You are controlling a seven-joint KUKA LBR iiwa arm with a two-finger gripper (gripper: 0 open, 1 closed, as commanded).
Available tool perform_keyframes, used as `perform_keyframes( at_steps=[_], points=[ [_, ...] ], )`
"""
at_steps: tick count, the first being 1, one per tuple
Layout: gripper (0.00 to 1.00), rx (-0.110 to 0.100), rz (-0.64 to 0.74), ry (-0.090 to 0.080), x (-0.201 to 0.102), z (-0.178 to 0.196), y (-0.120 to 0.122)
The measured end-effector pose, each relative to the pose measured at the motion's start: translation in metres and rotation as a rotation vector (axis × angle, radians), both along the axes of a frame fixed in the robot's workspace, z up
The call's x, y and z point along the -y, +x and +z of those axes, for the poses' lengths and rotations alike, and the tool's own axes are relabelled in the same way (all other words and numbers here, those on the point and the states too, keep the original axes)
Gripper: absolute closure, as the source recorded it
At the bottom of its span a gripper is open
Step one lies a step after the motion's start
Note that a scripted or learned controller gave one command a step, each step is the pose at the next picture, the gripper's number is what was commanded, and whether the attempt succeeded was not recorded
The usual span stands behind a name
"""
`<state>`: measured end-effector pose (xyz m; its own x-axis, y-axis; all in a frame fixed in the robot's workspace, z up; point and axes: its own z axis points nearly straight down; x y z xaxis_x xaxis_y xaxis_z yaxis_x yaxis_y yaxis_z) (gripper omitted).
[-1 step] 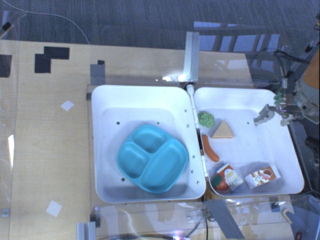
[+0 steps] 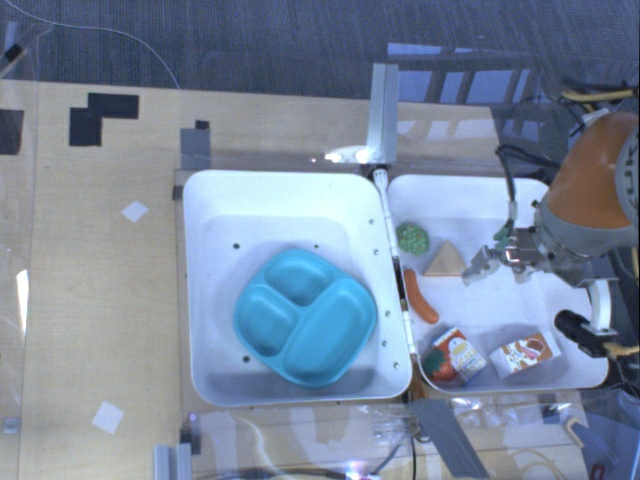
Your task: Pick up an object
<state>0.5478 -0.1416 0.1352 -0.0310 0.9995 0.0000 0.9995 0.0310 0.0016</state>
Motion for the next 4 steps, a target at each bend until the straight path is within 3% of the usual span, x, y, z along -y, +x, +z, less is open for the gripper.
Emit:
perform_keyframes(
  at_steps=[1, 2, 3, 4],
  points=[
    [0.0, 0.024, -0.003, -0.003, -0.019, -0.037, 0.071],
    [0.0, 0.032, 0.131, -0.006, -0.057, -0.037, 0.021],
    [0.0, 0.028, 0.152, -0.004, -0.043, -0.037, 0.072],
    [0.0, 0.001, 0.169, -0.003, -0.039, -0.038, 0.124]
  ],
)
